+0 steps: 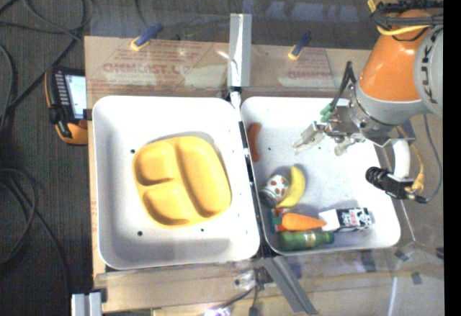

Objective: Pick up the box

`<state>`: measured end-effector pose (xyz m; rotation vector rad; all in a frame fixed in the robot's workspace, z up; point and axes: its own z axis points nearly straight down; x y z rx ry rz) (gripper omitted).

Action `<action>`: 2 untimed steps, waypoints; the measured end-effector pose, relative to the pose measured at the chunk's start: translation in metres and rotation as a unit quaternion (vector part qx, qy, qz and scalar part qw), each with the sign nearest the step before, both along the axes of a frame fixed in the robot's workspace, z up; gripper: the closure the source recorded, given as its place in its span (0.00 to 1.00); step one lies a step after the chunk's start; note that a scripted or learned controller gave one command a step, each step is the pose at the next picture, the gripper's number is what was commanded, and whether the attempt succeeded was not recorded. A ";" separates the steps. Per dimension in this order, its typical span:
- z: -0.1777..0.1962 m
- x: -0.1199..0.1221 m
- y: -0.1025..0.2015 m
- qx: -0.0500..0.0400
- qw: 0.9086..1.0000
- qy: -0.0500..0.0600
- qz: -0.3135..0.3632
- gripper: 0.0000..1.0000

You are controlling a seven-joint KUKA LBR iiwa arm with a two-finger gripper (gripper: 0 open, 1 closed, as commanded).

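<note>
Nearest the camera, along the lower edge of the right bin, lie a green bottle, an orange carrot just above it, and the box, a small white carton with dark print, lying flat at about 5 o'clock in that bin. The carton's left end sits just beside the carrot's tip. A little farther in, a banana curves beside a small round can; the two appear to touch. A reddish sausage-like piece lies along the bin's left wall at 10 o'clock.

The left bin holds a yellow divided tray near its middle.

The arm comes in from 3 o'clock, its orange band above the wrist, the wrist tipped down and leftward over the upper part of the right bin. The gripper hangs at about 1 o'clock in that bin, well apart from the box, with its jaws spread and nothing between them.

Farther back, the surface carries a clear sheet with faint red lettering, and a black-and-orange handset lies off at 9 o'clock.
</note>
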<state>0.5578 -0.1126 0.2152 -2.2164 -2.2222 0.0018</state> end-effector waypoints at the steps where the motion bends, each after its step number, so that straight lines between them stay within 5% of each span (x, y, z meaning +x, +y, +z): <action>1: -0.055 0.041 -0.110 -0.002 0.999 0.000 0.052 0.00; 2: -0.069 -0.034 -0.110 0.000 0.994 -0.001 0.108 0.00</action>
